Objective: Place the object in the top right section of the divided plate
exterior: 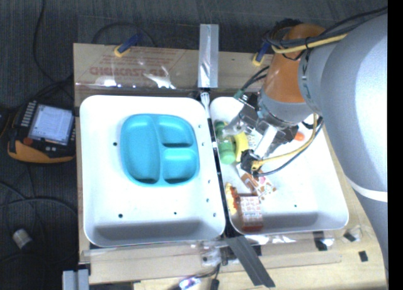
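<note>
In the camera view the arm reaches in from the right and bends down into the right bin (315,216), which makes sense if it is there to pick something up: the loose objects all lie in that bin, while the blue divided plate (160,148) sits alone in the left bin (104,219), well to the left of the gripper (247,156).

The gripper hangs low over the clutter along the bin's left wall. A yellow object (241,142) and a green object (225,150) lie just beside it on its left. A red-and-white packet (250,207) lies below it, nearer the front wall. Which of these is the object to be moved I cannot tell. Whether the gripper is spread or closed, and whether it touches or holds anything, I cannot tell either; cables and the wrist crowd that spot. The plate's top right section (178,130) holds nothing yet, so the placing step looks undone.
</note>
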`<state>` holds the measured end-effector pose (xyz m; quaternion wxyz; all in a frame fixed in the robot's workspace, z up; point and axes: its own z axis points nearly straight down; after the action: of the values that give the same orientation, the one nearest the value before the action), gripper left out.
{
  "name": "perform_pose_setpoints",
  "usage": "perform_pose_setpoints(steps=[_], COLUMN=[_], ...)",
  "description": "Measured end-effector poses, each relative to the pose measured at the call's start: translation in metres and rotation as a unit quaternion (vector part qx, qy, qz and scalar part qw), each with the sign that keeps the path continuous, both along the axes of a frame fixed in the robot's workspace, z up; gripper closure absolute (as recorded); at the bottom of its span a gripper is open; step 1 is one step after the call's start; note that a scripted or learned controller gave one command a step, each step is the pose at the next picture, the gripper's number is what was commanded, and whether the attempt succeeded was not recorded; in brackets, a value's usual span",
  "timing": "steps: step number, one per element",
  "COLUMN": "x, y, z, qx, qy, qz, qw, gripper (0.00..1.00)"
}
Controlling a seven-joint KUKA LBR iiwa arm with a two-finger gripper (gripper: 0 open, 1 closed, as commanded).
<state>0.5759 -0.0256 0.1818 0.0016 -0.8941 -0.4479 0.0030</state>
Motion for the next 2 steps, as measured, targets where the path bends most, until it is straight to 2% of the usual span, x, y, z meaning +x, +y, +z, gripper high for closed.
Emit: perform_pose_setpoints(steps=[1, 2], x=[0.0, 0.007], y=[-0.032, 0.012], z=[0.001, 0.0], qx=[0.0001, -0.0003], qy=[0.0, 0.0], qz=[-0.019, 0.09], qw=[0.9998, 0.996], gripper=[0.0, 0.0])
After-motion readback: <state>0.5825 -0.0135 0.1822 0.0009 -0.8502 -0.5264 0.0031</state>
